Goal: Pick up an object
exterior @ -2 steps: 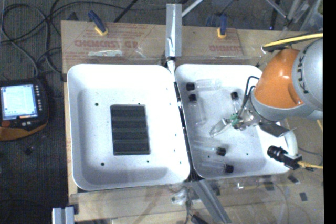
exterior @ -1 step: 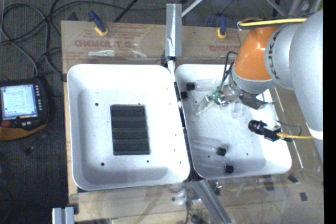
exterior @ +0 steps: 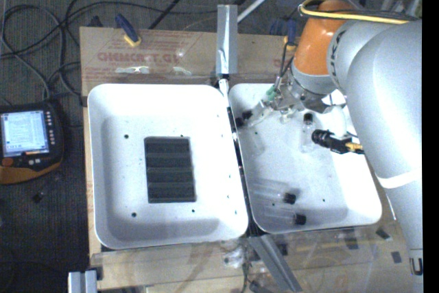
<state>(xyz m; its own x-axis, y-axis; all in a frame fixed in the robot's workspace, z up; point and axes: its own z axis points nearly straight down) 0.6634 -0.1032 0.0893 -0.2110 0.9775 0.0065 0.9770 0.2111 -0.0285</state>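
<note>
A black ridged rectangular block (exterior: 169, 169) lies flat in the middle of the left bin (exterior: 110, 106). Two small clear items with black caps (exterior: 289, 197) (exterior: 300, 219) rest near the front of the right bin (exterior: 357, 206). A small dark piece (exterior: 241, 119) sits by that bin's left wall. My gripper (exterior: 282, 105) hangs over the back part of the right bin, below the orange band (exterior: 321, 41). It is well behind the capped items and to the right of the dark piece. Nothing is visibly held in it.
A black connector with an orange tip (exterior: 333, 141) juts out beside the wrist over the right bin. The grey arm (exterior: 384, 92) covers that bin's right side. A metal post (exterior: 226, 44) stands behind the bins' shared wall. A handheld pendant (exterior: 27, 141) lies at far left.
</note>
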